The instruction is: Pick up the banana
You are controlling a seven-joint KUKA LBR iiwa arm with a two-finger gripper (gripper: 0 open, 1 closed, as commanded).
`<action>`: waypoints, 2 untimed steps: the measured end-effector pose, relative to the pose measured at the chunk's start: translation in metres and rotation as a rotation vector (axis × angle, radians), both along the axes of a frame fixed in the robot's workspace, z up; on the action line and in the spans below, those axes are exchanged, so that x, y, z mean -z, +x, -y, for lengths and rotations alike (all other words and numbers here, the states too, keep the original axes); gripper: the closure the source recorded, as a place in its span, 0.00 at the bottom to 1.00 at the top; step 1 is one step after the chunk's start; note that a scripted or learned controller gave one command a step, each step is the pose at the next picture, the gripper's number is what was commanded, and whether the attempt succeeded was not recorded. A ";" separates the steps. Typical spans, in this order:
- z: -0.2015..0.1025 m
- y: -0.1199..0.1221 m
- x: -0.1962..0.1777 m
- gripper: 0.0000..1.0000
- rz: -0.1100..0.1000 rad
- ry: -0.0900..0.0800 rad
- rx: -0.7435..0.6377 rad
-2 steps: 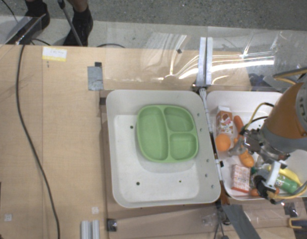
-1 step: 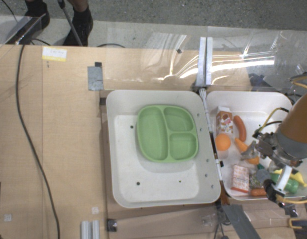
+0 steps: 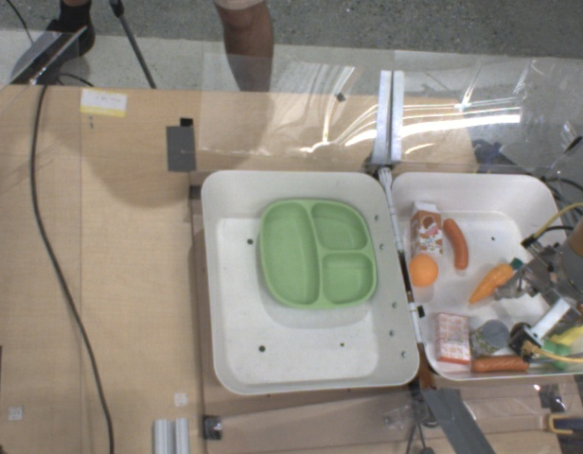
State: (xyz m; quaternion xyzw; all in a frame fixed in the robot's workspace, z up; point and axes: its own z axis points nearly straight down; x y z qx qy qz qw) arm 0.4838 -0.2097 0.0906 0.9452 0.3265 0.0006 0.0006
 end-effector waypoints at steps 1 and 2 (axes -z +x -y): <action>0.029 0.025 0.000 0.00 -0.003 0.006 0.082; 0.030 0.018 0.000 0.00 0.000 0.003 0.186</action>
